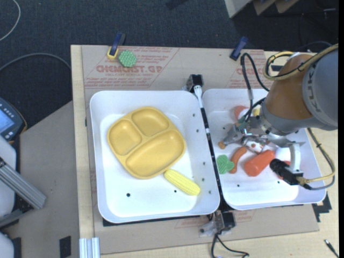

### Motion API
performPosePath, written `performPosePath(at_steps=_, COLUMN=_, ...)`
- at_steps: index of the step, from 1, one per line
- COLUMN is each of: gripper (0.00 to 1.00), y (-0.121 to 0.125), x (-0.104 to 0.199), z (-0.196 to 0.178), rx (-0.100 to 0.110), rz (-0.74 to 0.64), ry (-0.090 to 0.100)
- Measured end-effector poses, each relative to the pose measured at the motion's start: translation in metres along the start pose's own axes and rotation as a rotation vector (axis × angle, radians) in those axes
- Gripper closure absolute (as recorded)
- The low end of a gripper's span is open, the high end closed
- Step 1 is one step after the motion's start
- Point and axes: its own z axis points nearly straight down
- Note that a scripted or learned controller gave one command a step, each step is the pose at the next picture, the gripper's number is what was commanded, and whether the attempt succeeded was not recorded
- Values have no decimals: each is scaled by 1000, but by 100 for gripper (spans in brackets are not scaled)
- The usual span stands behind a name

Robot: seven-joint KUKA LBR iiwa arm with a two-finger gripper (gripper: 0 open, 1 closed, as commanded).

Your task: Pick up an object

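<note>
Arm over the right bin, toys crowded beneath its wrist

The gripper points toward nine o'clock, but whether it is released or clenched cannot be told; the arm hides much of the right bin. An orange carrot lies at five o'clock of the gripper, a green-topped piece at six. In the left bin sit a yellow divided plate and a corn cob
</note>
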Motion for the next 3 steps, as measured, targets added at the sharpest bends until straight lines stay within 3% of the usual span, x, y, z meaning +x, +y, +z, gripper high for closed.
performPosePath(at_steps=1, gripper=0, y=64, x=1, z=6, rx=19, rz=2, ry=2)
performPosePath(at_steps=2, gripper=100, y=60, x=2, z=-2, rx=27, rz=4, ry=5)
performPosePath(at_steps=3, gripper=100, y=66, x=68, z=-91, rx=21, rz=-4, ry=9)
